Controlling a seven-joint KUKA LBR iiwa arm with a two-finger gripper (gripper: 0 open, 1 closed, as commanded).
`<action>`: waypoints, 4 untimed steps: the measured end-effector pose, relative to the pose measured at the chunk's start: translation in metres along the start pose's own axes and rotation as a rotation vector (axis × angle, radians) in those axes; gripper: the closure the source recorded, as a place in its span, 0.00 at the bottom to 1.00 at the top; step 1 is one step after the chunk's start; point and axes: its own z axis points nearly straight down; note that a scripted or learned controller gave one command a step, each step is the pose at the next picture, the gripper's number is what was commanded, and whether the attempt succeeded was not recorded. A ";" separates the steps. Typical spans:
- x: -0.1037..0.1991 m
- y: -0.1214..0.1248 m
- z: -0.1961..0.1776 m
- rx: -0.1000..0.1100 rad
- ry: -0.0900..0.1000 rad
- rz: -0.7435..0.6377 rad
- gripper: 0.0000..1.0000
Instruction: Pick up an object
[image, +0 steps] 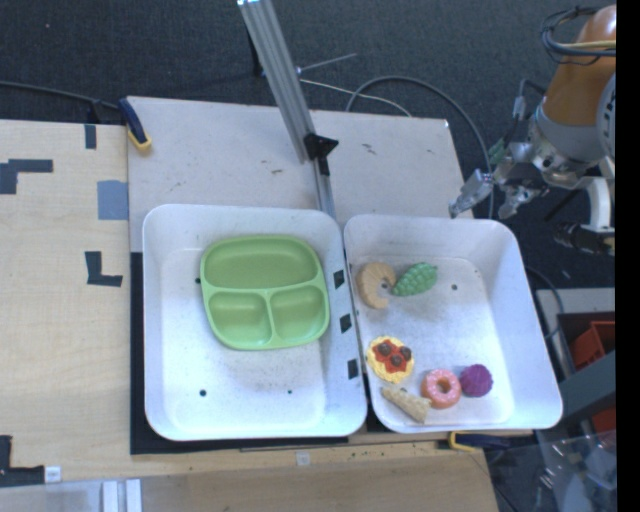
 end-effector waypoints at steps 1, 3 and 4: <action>0.000 0.009 0.052 0.001 0.000 -0.002 0.00; -0.001 0.002 0.086 -0.004 -0.001 -0.003 1.00; -0.002 0.008 0.044 -0.004 0.000 0.000 1.00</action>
